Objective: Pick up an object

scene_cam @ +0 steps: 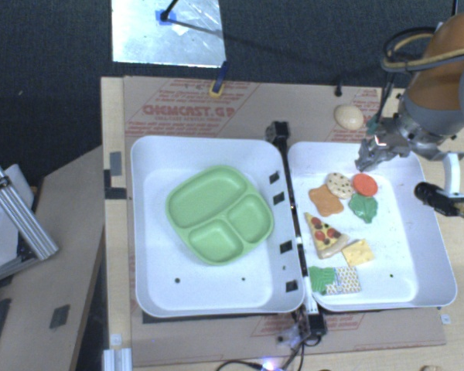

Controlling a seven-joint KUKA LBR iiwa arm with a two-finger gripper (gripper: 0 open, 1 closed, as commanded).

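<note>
Several toys are crowded just below the claw (369, 159), the red tomato (364, 184) nearest. Its opening cannot be told; two toys could be nudged together.

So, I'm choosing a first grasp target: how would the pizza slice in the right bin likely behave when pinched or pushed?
The pizza slice looks like a flat, rigid toy wedge, probably light. Lying flat on the right bin floor, it would likely slide rather than roll. Its low profile may make a pinch awkward, and the yellow piece beside it could get nudged.
</note>
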